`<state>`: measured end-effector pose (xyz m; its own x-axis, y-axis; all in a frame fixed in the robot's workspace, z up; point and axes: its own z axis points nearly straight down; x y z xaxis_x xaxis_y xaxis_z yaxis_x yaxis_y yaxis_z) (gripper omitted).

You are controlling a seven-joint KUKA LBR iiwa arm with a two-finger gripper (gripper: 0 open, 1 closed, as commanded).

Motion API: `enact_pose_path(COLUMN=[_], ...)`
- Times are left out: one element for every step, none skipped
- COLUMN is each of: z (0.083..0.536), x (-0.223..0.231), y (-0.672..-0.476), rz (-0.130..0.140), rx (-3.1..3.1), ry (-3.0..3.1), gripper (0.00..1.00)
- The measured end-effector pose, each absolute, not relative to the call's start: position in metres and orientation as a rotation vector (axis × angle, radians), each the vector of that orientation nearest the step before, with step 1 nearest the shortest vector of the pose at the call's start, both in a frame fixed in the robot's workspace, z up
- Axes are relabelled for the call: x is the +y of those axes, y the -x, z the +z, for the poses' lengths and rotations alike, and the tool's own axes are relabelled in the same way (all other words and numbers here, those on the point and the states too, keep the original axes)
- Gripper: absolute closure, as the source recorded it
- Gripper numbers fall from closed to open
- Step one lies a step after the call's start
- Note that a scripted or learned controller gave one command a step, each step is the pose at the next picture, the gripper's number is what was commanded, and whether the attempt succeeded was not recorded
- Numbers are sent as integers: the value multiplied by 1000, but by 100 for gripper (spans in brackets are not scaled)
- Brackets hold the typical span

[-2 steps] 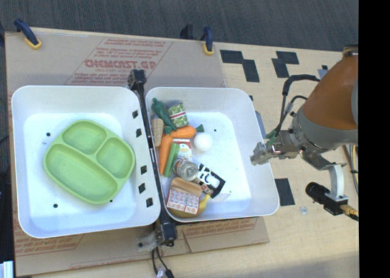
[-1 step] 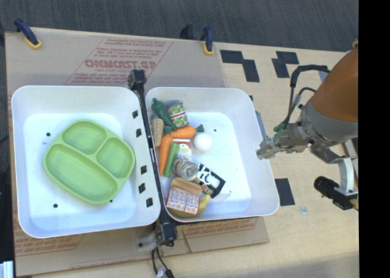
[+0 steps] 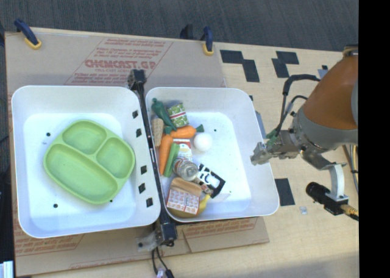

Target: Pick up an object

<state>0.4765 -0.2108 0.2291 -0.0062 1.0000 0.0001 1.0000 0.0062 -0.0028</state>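
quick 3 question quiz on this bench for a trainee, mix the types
1. True or false: the green tray lies in the left bin.
2. Which sits in the right bin? A) white egg B) blue mug C) red ball
3. Fill in: the gripper is above the right bin's ___ rim.

Key
1. True
2. A
3. Right
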Motion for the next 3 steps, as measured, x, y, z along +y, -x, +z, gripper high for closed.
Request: enact_pose_path(z=[257, 229, 257], x=[-212, -211, -212], y=[-478, -476, -478], rz=[-1, 3, -1], rx=[-2230, -2227, -2230], ry=[2217, 2213, 2216], gripper=[100, 100, 100])
